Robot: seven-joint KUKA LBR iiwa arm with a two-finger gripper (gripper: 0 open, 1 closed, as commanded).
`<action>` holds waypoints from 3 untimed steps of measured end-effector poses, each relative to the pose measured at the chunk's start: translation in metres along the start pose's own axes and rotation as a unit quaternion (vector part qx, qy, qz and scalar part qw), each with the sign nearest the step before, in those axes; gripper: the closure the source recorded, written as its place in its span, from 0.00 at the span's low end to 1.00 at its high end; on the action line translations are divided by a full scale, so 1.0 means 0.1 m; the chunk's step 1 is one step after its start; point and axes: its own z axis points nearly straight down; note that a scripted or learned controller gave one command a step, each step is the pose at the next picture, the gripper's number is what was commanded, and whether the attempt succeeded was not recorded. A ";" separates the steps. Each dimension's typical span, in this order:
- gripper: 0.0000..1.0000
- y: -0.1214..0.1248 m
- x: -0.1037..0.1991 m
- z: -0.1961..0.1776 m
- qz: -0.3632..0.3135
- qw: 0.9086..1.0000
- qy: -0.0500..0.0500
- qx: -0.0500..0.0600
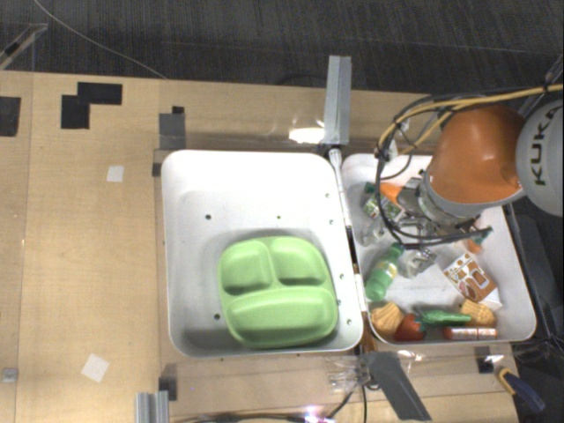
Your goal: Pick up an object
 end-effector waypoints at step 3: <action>0.00 0.46 0.40 -0.02 0.117 0.993 0.000 0.002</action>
